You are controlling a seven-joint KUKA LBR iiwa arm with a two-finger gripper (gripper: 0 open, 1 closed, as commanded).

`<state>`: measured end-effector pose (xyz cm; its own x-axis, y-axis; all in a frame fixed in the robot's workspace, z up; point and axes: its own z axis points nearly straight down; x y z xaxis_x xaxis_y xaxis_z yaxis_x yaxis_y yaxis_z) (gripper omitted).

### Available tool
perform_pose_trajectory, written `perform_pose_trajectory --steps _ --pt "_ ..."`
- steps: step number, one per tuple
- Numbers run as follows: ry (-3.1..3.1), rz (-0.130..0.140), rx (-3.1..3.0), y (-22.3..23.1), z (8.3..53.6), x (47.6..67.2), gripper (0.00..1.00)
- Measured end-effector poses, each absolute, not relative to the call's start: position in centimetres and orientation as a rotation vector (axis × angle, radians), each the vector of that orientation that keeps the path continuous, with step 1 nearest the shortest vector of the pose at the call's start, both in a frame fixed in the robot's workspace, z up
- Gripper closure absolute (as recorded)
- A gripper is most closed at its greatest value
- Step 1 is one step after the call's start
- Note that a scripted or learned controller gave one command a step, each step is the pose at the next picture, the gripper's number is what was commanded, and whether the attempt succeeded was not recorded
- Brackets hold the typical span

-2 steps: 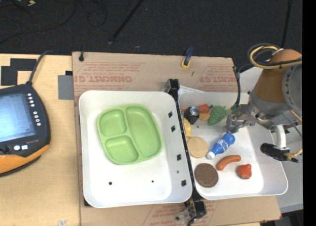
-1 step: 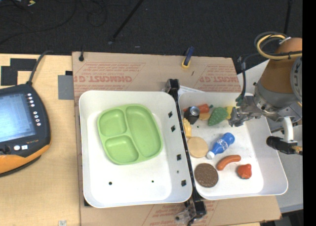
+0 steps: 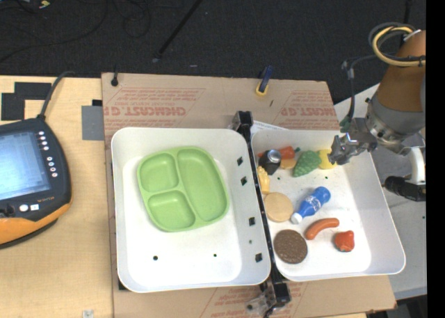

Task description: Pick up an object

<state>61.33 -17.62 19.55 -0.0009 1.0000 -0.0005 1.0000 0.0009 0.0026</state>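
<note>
Gripper (image 3: 340, 149) above right bin (image 3: 379, 198), just beside yellow toy (image 3: 325, 159).

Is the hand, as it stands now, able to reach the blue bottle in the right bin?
Probably yes. The hand hangs over the right bin's upper right part, and the blue bottle lies just below and to its left in the picture, uncovered, with bare floor beside it toward the sausage.

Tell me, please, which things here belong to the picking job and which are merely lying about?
Job: gripper; right bin with blue bottle, sausage, brown disc, green toy, red piece.
Lying about: green divided tray, control pendant, yellow clamp.
</note>
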Motion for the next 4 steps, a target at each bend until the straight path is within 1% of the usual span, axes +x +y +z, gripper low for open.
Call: perform_pose_trajectory --steps 1,2,3,4 --pt "2.221 0.002 2.219 -17.8 23.0 61.4 1.0" --pt "2.227 -0.002 2.222 -13.0 23.9 59.6 1.0" --pt "2.228 -0.004 2.222 -7.6 22.7 58.5 1.0" --pt "2.229 -0.002 2.221 -2.9 23.7 56.2 1.0"
